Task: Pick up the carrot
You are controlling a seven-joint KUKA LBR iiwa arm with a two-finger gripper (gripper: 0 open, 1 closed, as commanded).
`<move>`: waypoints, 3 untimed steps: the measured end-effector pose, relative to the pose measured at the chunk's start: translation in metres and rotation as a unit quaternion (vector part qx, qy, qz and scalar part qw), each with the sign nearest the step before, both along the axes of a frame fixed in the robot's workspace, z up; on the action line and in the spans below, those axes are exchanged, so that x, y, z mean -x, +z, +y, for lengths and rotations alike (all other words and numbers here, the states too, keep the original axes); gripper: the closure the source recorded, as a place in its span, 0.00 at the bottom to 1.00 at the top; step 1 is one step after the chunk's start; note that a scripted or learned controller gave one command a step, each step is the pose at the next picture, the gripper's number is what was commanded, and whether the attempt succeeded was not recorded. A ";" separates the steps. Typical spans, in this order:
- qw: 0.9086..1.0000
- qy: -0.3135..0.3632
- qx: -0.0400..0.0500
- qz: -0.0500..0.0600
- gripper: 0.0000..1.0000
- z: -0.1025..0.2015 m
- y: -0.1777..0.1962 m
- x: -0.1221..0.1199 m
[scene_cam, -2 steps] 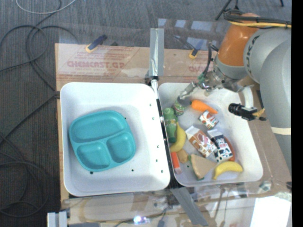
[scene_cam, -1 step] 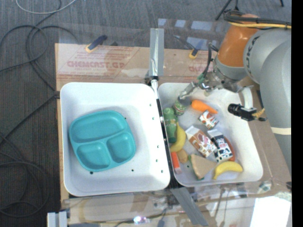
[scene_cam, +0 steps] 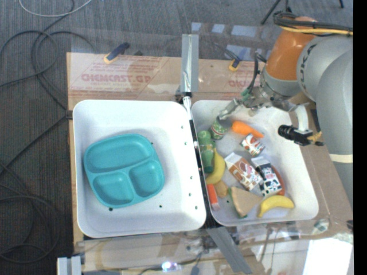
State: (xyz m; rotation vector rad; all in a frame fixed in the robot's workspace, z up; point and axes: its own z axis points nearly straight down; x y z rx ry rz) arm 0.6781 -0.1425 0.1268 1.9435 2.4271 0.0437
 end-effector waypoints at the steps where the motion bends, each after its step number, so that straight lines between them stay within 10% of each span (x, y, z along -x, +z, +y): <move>1: 1.000 -0.005 -0.001 0.000 0.00 -0.005 -0.002 -0.002; 3: 1.000 -0.014 -0.001 -0.001 0.00 -0.008 -0.004 -0.003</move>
